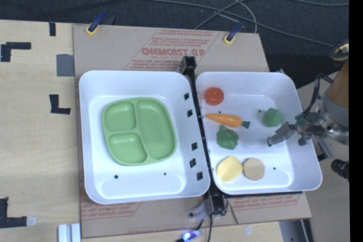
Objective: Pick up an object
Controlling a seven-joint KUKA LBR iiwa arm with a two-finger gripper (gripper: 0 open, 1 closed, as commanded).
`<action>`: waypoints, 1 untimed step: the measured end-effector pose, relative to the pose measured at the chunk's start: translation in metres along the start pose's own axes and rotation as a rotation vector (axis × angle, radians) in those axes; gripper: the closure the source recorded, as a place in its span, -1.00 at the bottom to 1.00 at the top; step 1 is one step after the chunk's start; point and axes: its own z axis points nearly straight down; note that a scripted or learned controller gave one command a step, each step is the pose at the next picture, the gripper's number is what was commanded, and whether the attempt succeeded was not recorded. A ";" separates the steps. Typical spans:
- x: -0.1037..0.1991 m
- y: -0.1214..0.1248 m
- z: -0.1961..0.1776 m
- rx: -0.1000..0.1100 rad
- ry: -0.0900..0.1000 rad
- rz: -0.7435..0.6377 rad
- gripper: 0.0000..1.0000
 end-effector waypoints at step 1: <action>0.000 0.003 -0.006 -0.011 -0.003 -0.004 -1.00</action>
